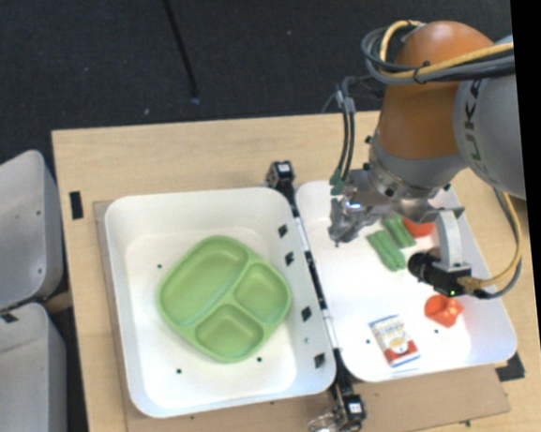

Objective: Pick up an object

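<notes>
wood bench [190, 156], 2 white bins [127, 298]

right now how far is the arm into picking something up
Early. Done: the arm is over the right bin, with the tool low near its back left corner. In hand: nothing visible between its fingers. Left: a grasp and lift. The green block, orange piece and small box lie on the bin floor; the green plate sits in the left bin.
</notes>
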`<control>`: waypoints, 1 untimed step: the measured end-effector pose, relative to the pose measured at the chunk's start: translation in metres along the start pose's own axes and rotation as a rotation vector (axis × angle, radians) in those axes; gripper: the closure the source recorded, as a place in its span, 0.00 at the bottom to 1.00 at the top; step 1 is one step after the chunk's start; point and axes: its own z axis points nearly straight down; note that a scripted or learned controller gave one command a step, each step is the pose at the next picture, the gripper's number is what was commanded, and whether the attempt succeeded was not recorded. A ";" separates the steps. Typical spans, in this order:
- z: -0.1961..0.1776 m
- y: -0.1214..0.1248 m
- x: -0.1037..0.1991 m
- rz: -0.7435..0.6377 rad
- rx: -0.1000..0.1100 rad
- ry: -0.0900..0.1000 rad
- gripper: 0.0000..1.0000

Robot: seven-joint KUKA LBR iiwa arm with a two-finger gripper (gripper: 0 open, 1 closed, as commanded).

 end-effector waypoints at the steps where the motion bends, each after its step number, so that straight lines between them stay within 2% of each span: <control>1: 0.020 0.019 0.045 0.001 0.000 -0.001 1.00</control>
